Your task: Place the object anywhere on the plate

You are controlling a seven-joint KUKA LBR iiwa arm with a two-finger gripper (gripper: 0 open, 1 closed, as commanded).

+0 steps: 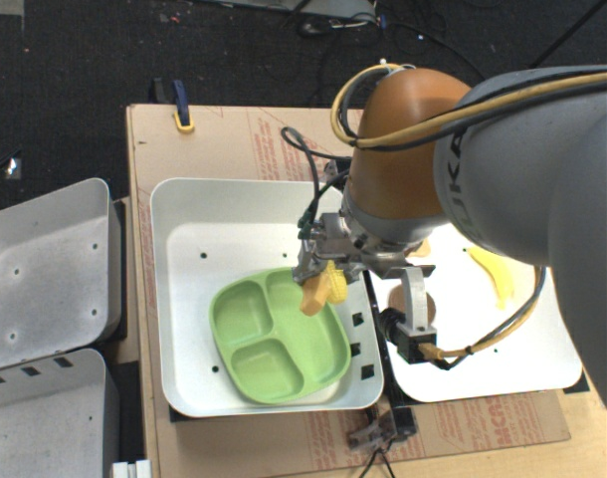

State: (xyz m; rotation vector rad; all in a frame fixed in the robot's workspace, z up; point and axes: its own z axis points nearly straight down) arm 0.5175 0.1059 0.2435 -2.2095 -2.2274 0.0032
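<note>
The arm's orange band (408, 132) is nearest us; below it the pincer (318, 279) grips a yellow object (325, 291) over the green plate (279, 342) at its 1 o'clock rim. We should lower gently toward 7 o'clock, then release.

1. The green plate (274, 352) lies in the left bin (184, 267); its two nearer compartments are bare and open from above.
2. The hand (318, 285) hangs over the plate's far right corner with a yellow-orange object (323, 292) at its tip, blocking that corner.
3. The bin's far left floor is free.
4. The arm (503, 157) covers much of the right bin (542, 366), where a yellow piece (495, 272) lies.
5. Black cables (453, 352) loop above the wall between the two bins.
</note>
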